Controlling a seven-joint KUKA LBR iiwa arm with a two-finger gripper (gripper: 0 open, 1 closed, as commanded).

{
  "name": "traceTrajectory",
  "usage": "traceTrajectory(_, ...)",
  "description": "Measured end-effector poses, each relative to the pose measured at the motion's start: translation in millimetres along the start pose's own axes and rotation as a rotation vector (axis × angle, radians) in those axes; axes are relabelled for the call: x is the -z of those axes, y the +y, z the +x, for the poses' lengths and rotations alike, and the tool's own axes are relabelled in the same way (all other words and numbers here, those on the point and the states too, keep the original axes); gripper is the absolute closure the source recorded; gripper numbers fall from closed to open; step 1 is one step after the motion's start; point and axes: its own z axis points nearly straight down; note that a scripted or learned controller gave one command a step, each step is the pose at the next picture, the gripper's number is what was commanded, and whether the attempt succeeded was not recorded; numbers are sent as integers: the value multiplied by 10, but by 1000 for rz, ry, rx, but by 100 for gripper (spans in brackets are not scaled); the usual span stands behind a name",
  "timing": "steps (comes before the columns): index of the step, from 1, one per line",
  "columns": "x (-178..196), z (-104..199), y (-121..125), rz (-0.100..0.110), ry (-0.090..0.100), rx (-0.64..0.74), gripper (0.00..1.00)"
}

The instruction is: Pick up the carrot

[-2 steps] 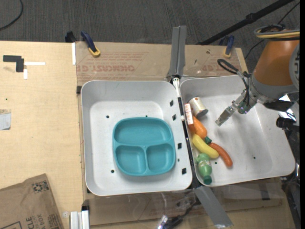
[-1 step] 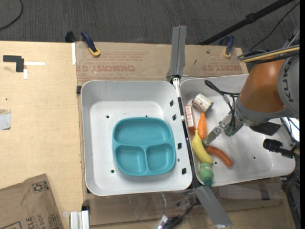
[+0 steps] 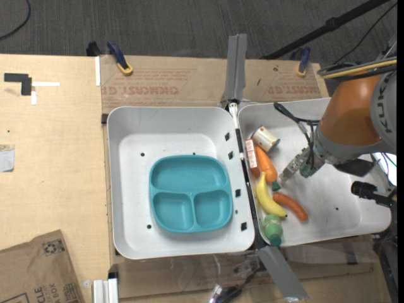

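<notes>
Over the right bin [image 3: 341, 223] the end effector [image 3: 297, 167] hangs just beside the carrot [image 3: 266, 165], which lies against the left wall, touching the banana [image 3: 267, 199]; spread or pressed together, one cannot tell. It should probably straddle the carrot's middle, clear of the banana

The cardboard sheet [image 3: 170, 81] along the bench's far edge carries red print, upside down and mirrored, too distorted to read. The arm [image 3: 372, 106] shows "KUK" on its grey casing. The brown box [image 3: 35, 270] at the bench's near left corner reads "CLE" and "BOX" beside a recycling sign.
</notes>
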Motion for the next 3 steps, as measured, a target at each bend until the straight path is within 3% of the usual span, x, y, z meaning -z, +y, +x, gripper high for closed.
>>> traceTrajectory(1,812,573,334,19,19,-83,100)
traceTrajectory(2,2140,586,517,23,16,-312,100)
traceTrajectory(3,1077,1332,422,23,20,-156,100)
